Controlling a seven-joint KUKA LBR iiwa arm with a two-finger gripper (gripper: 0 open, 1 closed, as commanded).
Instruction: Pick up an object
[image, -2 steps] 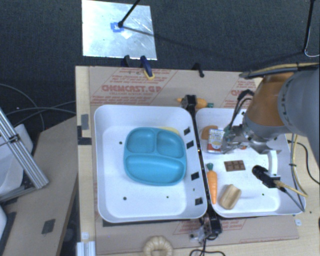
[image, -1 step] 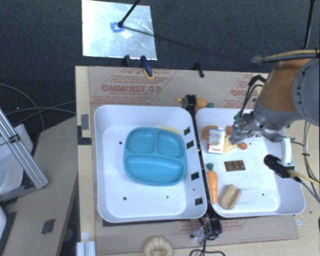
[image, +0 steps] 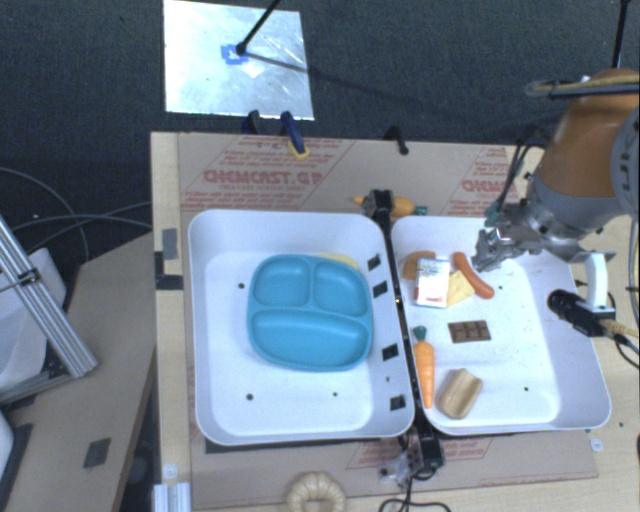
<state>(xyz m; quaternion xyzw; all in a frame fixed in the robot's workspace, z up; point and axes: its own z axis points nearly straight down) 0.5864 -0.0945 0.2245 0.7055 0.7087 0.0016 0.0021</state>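
On the bench (image: 250, 170), two white bins (image: 230, 400).

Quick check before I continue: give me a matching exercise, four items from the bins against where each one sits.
Items:
1. blue tray
2. carrot
3. chocolate bar
4. sausage

Places:
A. middle of the right bin
B. just below the tool, far part of the right bin
C. left bin
D. right bin, along its left wall

Pairs: 1-C, 2-D, 3-A, 4-B
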